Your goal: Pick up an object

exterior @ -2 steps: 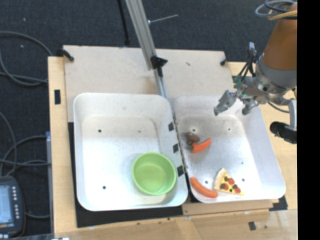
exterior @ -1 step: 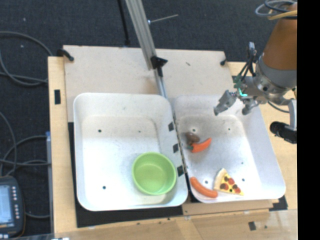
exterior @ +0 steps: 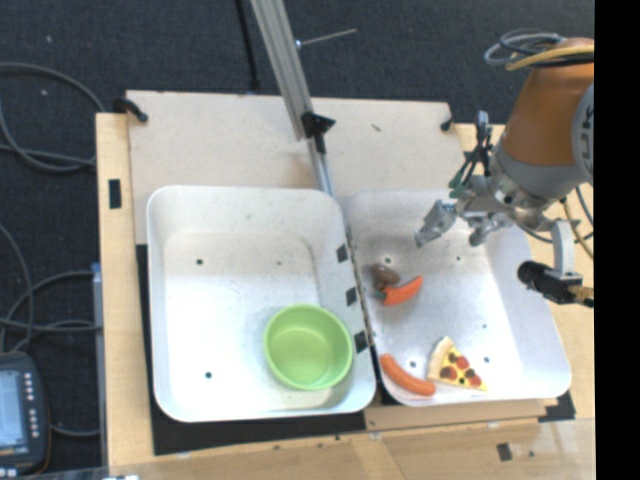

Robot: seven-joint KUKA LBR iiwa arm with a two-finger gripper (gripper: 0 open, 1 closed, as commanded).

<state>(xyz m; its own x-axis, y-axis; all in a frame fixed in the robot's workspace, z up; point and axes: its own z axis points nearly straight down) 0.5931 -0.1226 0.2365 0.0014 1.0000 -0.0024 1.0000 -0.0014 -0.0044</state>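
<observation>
Orange carrot [exterior: 403,291] lies slanting up-right, below the open, empty claw [exterior: 459,224].

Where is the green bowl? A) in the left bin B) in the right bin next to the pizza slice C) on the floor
A: the green bowl sits inside the left bin, while the pizza slice lies in the right bin.
</observation>
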